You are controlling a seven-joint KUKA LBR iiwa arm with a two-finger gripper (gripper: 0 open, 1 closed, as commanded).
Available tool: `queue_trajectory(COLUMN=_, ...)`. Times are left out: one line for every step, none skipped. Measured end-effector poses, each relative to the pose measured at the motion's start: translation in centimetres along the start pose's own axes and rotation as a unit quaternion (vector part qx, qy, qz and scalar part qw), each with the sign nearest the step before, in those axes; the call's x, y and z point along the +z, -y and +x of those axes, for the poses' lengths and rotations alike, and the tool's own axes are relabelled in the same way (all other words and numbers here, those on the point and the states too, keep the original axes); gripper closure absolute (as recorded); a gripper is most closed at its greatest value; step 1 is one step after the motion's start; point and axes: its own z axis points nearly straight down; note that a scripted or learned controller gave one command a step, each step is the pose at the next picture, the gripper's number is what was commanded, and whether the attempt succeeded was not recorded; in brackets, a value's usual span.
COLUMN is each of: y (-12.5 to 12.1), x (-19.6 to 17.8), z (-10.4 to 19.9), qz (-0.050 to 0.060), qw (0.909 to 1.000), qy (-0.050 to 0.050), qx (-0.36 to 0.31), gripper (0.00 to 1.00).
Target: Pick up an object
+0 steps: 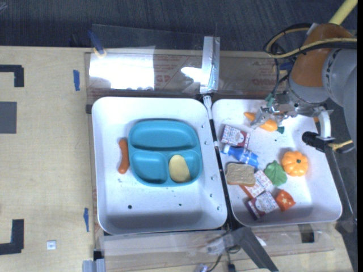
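We see two white bins side by side; the left bin (108, 208) holds a blue divided tray (164, 151), with a yellow potato-shaped item (179, 168) in the tray's lower right compartment, and an orange sausage-shaped item (123, 155) lying on the bin floor just left of the tray. The right bin (323, 208) holds the loose objects: a small pumpkin (295, 163), a slice of bread (241, 174), a green leafy piece (275, 173), a red-and-white carton (234, 136), a blue wrapper (240, 154) and a red piece (284, 199). The gripper (271, 115) sits low over the right bin's upper area, at an orange item (265, 123); we cannot tell how its claw stands.
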Motion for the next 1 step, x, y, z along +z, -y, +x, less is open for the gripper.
queue_trajectory(y=-0.56, x=-12.04, z=10.27, qz=-0.010, qw=1.0000, qy=-0.001, qx=0.001, gripper=1.00)
